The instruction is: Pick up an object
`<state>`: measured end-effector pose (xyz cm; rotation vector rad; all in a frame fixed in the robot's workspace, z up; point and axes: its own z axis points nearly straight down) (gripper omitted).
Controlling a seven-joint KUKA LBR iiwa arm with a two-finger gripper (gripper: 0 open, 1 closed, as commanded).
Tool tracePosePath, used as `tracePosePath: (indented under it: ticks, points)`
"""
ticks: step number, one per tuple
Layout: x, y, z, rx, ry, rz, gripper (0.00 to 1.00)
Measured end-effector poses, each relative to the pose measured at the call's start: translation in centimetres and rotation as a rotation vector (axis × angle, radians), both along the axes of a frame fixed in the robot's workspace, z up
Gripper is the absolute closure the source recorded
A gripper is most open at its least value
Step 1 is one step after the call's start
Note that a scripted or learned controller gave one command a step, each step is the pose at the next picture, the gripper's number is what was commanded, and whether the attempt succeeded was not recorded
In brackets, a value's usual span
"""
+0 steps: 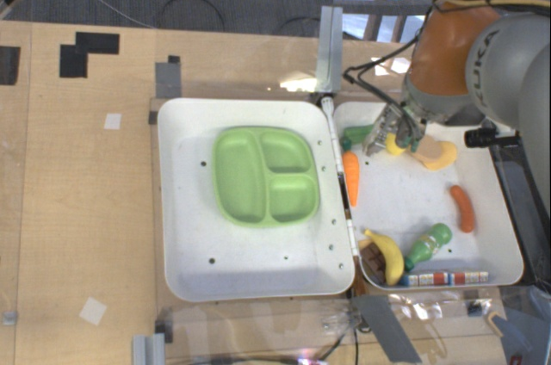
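My gripper [392, 136] hangs low over the back left part of the right bin [508, 256]. A small yellow object [395, 146] lies right under its tip, partly hidden by it. A green item [355, 133] lies just to its left, and a pale yellow piece [437, 154] just to its right. An orange carrot [350, 176] lies along the bin's left wall, in front of the gripper. Further forward are a red sausage [463, 208], a green bottle [429, 244] and a banana [387, 254].
The left bin [185, 269] holds a green divided plate [264, 175]. A brown item [370, 256] and a flat strip of coloured pieces [448, 277] lie at the right bin's front edge. The arm's grey and orange body [465, 53] looms over the bin's back right.
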<state>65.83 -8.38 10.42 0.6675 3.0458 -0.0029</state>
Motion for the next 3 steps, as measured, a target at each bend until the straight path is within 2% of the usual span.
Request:
tracePosePath:
  ticks: [1,2,3]
  points:
    - [-2.5,5.7,10.4,0.014,0.006,-0.314,1.00]
    - [-2.3,12.9,15.0,0.016,0.011,-0.426,1.00]
    - [-4.3,2.1,8.1,0.008,0.018,-0.352,1.00]
